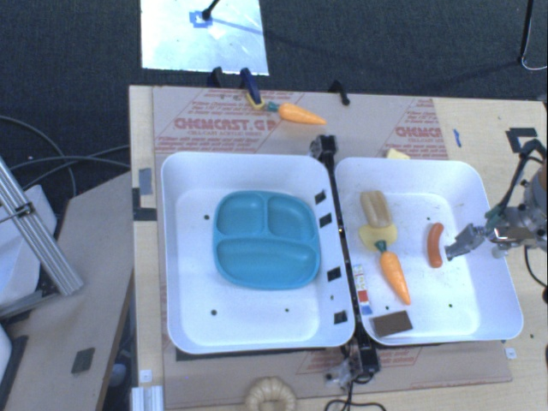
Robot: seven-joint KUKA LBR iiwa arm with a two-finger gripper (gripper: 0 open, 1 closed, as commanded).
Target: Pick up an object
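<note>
Hovering: metal tool (pixel 467 241), grip state unclear | beside glossy oblong sausage (pixel 436 244) | tapered orange carrot (pixel 395 277) nearby

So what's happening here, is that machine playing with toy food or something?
A robot arm reaches in from the right over the right bin, its hand low beside a small red sausage. Nothing is between its fingers yet. Near it lie a carrot, a yellowish toy food piece and a brown block. The left bin holds a blue divided plate. Another carrot lies outside on the board.
</note>
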